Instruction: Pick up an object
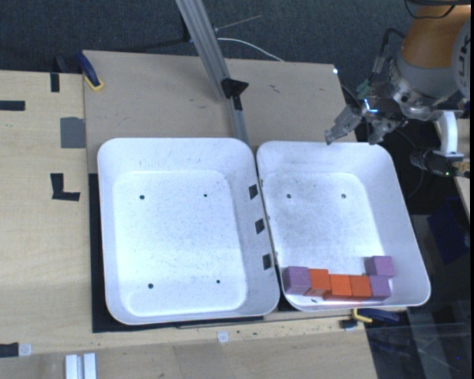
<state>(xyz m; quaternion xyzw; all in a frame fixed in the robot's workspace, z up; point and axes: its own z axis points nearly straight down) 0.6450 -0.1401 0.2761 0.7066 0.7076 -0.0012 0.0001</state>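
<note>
Along the near edge of the right bin (pixel 379 180) lies a row of small blocks. A purple block (pixel 298 278) is at the left end, then two orange blocks (pixel 319 280) (pixel 350 286). At the right end, one purple block (pixel 379 266) sits just behind another (pixel 380 287). My gripper (pixel 355 135) hangs over the bin's far rim, well away from the blocks. It is open and nothing is between its fingers.
The left bin (pixel 110 212) touches the right one. A slanted metal pole (pixel 208 44) runs down to the far edge between the bins. Blue-and-yellow clamps sit at the board's far left corner (pixel 91 73) and by the right bin's near edge (pixel 374 317).
</note>
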